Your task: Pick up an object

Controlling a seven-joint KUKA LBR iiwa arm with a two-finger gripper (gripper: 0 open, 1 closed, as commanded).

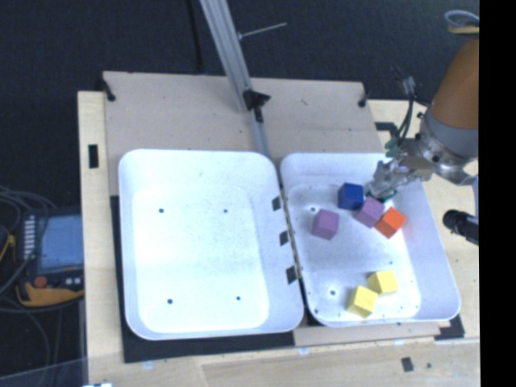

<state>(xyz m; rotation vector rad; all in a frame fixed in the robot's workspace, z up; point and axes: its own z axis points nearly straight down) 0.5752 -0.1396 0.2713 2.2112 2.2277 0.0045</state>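
Observation:
The right bin (427,256) holds several small blocks. A blue cube (350,196) lies near its back, with a purple cube (371,211) and an orange cube (390,222) touching in a row to its right. Another purple cube (326,223) sits alone toward the bin's middle. Two yellow cubes (384,281) (363,300) lie near the front. My gripper (382,185) hangs low over the back of this bin, right above the gap between the blue cube and the purple one beside it. Nothing shows between its fingers.
The left bin (197,244) lies beside the right one, split from it by a ridge with black clips (284,236). A slanted metal rail (230,51) runs down from the back to the bins' junction. A teach pendant (52,252) and cables sit at the far left.

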